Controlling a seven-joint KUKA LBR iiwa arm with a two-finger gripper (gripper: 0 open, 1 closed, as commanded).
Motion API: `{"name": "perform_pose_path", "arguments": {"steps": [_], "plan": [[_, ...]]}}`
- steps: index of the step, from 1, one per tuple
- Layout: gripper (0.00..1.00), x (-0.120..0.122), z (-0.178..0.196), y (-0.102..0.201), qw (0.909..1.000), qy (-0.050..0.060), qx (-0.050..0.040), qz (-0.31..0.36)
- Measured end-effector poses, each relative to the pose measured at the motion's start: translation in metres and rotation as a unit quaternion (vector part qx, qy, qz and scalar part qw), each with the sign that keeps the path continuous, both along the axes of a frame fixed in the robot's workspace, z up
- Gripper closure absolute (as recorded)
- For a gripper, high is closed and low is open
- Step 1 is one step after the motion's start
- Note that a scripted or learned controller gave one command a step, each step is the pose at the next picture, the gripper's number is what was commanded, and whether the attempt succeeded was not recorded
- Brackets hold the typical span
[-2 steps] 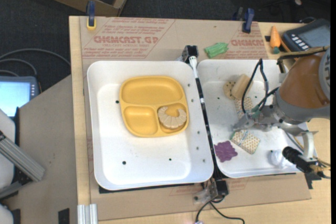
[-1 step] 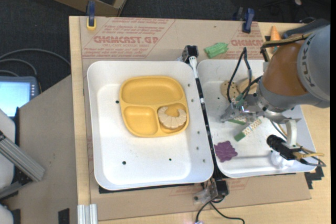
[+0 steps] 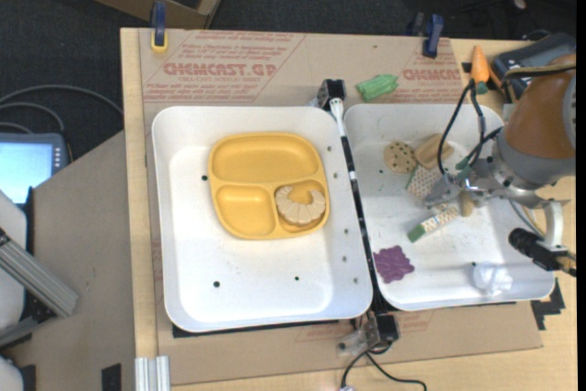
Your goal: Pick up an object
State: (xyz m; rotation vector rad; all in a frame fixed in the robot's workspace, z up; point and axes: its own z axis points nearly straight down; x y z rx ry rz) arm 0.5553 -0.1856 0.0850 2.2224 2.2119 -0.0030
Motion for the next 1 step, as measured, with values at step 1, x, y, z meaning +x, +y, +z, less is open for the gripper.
{"name": "perform_pose_path", "arguments": {"steps": [1], "plan": [[1.0,0.001,0.0101,0.0044,1.0,-0.001,0.0012,0.002]]}}
